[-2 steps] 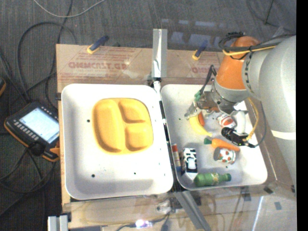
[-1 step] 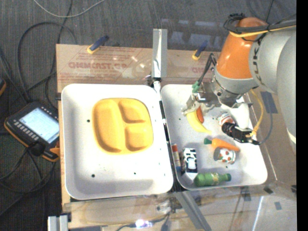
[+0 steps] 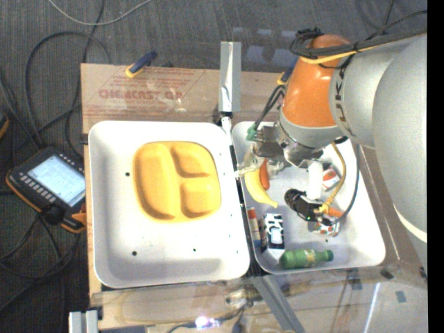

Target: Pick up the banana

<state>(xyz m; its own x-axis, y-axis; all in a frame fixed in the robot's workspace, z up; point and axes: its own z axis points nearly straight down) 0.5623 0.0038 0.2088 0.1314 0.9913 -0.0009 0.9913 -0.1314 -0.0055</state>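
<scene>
While my arm (image 3: 392, 82) reaches in from the right, my gripper (image 3: 262, 157) hangs over the upper left part of the right bin (image 3: 368, 252), close to the wall next to the left bin (image 3: 111, 255). My own wrist covers the jaws in this view, so I cannot tell whether they are apart, together or clamped on anything. The banana (image 3: 261, 193) lies on the floor of the right bin just below my gripper in the view, curved, one end toward me and the other pointing to the bin's middle. I cannot tell if I touch it. An orange piece (image 3: 264, 175) lies against its upper end. Nearer the front wall lies a green bottle (image 3: 305, 257) on its side, and between it and the banana sits a small black and white box (image 3: 275, 229), with a thin dark stick (image 3: 254, 229) beside it by the left wall. A white and red thing (image 3: 327, 177) lies just right of my wrist. The left bin holds a yellow tray (image 3: 177, 179) with three compartments, well apart from the banana. A cardboard sheet (image 3: 139, 92) lies behind that bin, and a pendant (image 3: 45, 180) with a lit screen rests to its left.
</scene>
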